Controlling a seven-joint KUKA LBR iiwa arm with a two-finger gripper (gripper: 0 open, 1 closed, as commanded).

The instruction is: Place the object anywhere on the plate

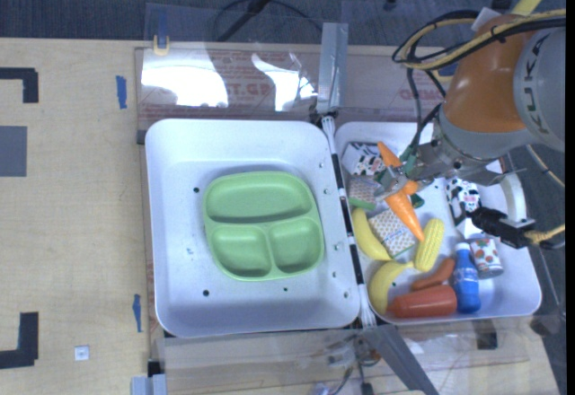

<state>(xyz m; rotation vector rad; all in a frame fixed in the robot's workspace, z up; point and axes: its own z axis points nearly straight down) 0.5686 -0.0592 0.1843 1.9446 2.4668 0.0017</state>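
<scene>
Gripper point(415, 171) low over right bin point(521, 294), fingers obscured, grip state unclear. Toys piled at 5 o'clock. Green plate point(262, 224), 3 compartments, at 9 o'clock. Advice: isolate 1 carrot point(406, 212), descend vertically.

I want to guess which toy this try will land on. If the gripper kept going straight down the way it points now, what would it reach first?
Most likely the orange carrot lying just below the gripper in the right bin. Depth is hard to judge from this slanted view, so the checkered packet beside it is also possible.

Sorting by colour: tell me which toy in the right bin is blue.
The blue bottle near the bin's front, beside the red sausage; everything else there is yellow, orange, red or white.
</scene>
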